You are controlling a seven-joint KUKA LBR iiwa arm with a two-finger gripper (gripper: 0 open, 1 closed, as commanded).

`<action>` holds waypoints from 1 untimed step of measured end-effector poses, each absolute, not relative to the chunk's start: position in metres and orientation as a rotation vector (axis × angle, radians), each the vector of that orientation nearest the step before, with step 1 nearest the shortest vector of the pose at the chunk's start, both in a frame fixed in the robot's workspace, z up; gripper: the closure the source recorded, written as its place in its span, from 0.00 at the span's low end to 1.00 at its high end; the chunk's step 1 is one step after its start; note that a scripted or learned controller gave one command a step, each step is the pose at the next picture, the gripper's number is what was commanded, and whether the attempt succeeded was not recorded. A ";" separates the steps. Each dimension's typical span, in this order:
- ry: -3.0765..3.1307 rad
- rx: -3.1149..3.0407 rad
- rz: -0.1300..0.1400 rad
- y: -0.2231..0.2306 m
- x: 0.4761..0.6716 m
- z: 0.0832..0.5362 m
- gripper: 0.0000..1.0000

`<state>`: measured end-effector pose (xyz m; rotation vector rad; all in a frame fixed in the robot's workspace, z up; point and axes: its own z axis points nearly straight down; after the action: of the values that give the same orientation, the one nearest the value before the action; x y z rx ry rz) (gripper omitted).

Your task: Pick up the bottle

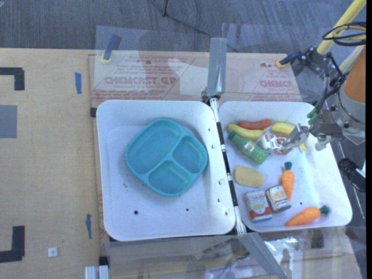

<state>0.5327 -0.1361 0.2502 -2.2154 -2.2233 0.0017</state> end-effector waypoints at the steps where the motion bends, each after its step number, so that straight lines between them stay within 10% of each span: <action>1: -2.262 -2.179 0.000 -0.096 0.546 0.159 0.00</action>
<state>0.5457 -0.0955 0.1588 -2.1794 -2.2617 -0.0003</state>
